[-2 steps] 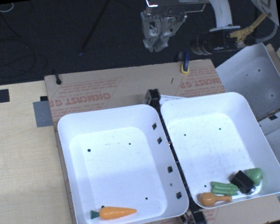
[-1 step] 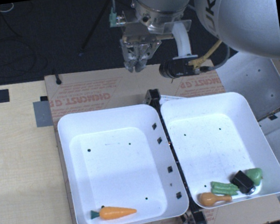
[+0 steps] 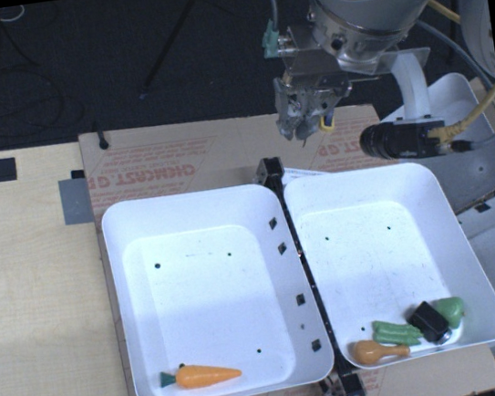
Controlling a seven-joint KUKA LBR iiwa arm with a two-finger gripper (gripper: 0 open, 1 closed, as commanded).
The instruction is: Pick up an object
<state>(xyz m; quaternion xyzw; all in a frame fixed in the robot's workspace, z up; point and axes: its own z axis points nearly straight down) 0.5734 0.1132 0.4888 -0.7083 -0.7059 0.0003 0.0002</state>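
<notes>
Up top, gripper (image 3: 304, 129) hangs above both bins, its state impossible to tell against the cardboard

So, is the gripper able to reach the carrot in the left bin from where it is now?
Probably yes. The carrot lies alone near the front wall of the left bin, with nothing on top of it or beside it. The gripper hangs above the bins' far edge, so it has to cross the bin, and the wall is close.

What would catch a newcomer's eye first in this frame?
Probably the orange carrot, lying alone near the front edge of the left bin. Next, the gripper above the bins' far edge, and the small cluster of toys in the right bin's front corner.
</notes>
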